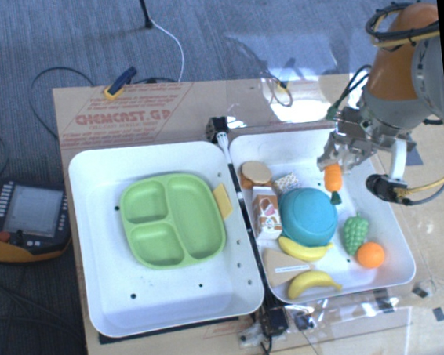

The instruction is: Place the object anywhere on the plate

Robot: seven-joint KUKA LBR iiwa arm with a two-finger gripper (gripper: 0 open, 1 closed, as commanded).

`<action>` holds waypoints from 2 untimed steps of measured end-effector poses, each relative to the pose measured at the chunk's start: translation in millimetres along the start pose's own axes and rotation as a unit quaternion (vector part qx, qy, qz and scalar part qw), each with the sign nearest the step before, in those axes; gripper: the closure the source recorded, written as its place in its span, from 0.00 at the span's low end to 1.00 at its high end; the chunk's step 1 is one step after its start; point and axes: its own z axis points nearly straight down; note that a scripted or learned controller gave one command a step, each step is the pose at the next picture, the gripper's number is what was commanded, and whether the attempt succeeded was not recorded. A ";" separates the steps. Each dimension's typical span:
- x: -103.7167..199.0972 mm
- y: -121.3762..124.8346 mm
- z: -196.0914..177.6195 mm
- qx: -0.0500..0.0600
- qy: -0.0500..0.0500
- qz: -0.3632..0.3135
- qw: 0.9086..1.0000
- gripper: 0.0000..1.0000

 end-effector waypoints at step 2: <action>38.0 45.2 -19.9 -0.002 0.002 -0.030 1.000 1.00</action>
